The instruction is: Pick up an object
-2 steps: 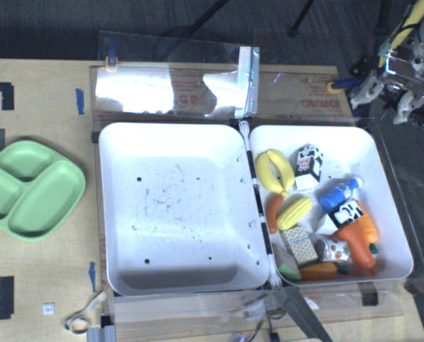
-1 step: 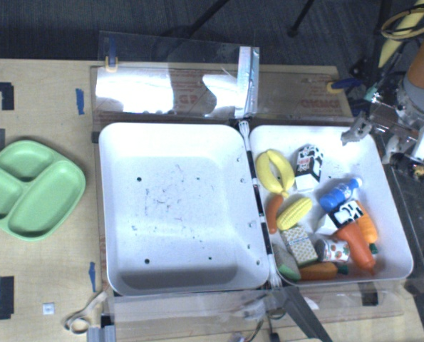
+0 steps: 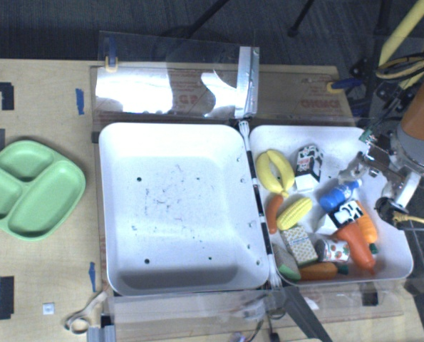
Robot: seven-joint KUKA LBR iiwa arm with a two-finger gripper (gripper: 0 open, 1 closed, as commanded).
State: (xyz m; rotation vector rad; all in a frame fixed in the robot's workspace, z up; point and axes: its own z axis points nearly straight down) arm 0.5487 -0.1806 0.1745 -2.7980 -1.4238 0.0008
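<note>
camera view: one fixed overhead | tilts down over tabletop (image 3: 40,77) | both bins framed, left bin (image 3: 126,148), right bin (image 3: 400,258)

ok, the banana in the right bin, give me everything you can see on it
The banana is toy-like, glossy yellow and probably plastic, showing two curved fingers joined at the upper end. It lies flat in the right bin, in the upper left part near the wall shared with the other bin. Its lower end meets the yellow corn cob, and a small white card sits against its right side. An orange carrot piece lies just below it. It looks whole.
</note>
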